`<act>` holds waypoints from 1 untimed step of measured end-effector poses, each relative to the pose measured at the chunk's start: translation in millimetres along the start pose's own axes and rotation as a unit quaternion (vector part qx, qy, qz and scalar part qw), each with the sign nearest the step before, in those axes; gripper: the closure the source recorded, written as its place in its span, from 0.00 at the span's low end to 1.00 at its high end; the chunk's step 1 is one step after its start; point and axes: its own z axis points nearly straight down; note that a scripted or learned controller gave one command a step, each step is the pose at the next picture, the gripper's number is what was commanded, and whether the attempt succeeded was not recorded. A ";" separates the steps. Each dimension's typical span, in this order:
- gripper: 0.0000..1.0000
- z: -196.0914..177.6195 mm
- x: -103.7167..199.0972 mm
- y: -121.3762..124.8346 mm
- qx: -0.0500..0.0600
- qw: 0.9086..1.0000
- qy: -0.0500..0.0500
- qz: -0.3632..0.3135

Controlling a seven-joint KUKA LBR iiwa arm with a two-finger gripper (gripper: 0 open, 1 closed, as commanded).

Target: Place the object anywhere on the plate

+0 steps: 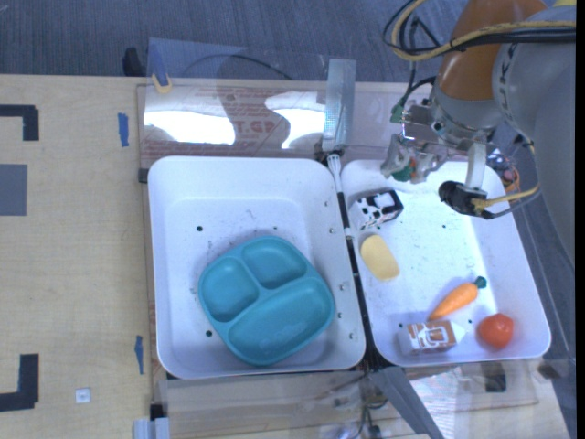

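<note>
Take the plate [266, 298] in your left bin [174, 245] as your mark: right of it, in the right bin [526, 273], lie the carrot [455, 299], tomato [495, 330] and carton [430, 337].

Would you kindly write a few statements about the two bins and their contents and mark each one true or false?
1. The teal plate lies in the left bin. True.
2. The carrot rests on the plate. False: it lies in the right bin, beside the tomato.
3. The plate has three compartments, and nothing lies in any of them. True.
4. The gripper hovers over the left bin. False: it is over the far end of the right bin.
5. The yellow item lies near the divider between the bins. True.
6. The small carton stands at the far end of the right bin. False: it lies at the near end.
</note>
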 end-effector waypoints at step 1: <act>1.00 5.0 27.2 -5.8 0.001 0.999 0.000 0.032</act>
